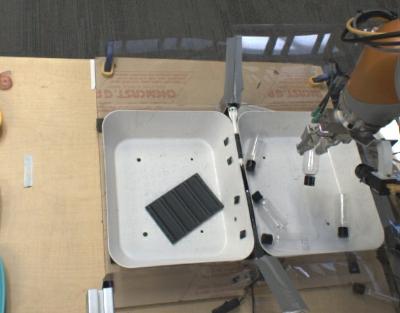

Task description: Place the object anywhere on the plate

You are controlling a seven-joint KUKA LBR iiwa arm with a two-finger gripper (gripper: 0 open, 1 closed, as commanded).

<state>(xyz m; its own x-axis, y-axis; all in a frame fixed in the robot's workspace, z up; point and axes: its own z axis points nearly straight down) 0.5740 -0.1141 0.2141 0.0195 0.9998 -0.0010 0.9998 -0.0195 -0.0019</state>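
The gripper (pixel 315 143) hangs over the right bin (pixel 363 243) with a clear tube (pixel 310 168) clamped between its fingers and dangling cap-down, seemingly lifted for the carry to the dark ribbed plate (pixel 184 208) lying flat in the left bin (pixel 115 175), while three other tubes (pixel 270 215) lie loose below.

Matt, ribbed dark plate (pixel 185 208) in a smooth glossy white plastic bin (pixel 115 194); clear, black-capped tubes (pixel 253 154); brown cardboard (pixel 161 85) beneath
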